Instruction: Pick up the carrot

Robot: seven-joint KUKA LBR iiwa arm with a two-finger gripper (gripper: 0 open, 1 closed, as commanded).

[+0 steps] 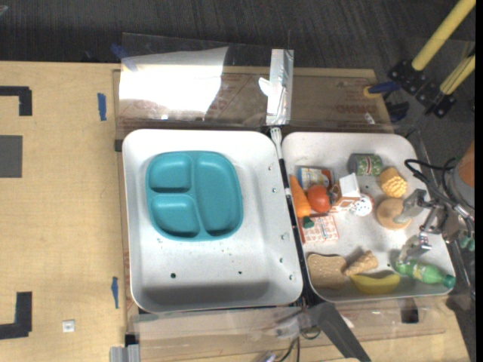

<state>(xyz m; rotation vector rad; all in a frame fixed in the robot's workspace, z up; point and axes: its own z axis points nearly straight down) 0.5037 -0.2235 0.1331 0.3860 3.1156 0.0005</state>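
- Toast-shaped toy [326, 266] and a banana [375, 282] sit along the near wall of the right bin [392, 139], with a green bottle [424, 273] toward the near right corner.
- Gripper [424, 221] hangs over the bin's right side near a round tan piece [390, 212]; honestly can't tell you whether it's spread or closed, too much clutter there.
- Your carrot [299, 199] lies against the left wall, touching a red tomato [318, 199]. Looks like light, stiff, slick plastic, so I'd pinch across the fat middle.
- Left bin [249, 262] holds a teal divided plate [195, 194].
- Beyond that, a cardboard-topped bench [53, 202] and dark floor [226, 6].
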